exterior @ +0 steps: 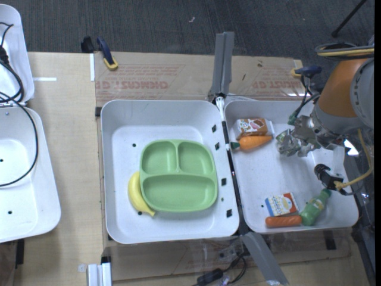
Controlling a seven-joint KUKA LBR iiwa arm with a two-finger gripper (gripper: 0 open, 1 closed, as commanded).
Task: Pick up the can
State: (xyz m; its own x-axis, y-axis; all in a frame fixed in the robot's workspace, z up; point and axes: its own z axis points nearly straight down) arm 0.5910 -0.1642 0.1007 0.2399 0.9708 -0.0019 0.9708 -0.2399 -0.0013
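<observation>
The can looks light, stiff and slippery; grasp across its middle. Whether the gripper is wide or narrow, I cannot tell.

A: What colours are showing left of the hand?
B: A pale green plate beside a yellow banana, both sitting in a white bin.
A: And nearer?
B: An orange carrot.
</observation>
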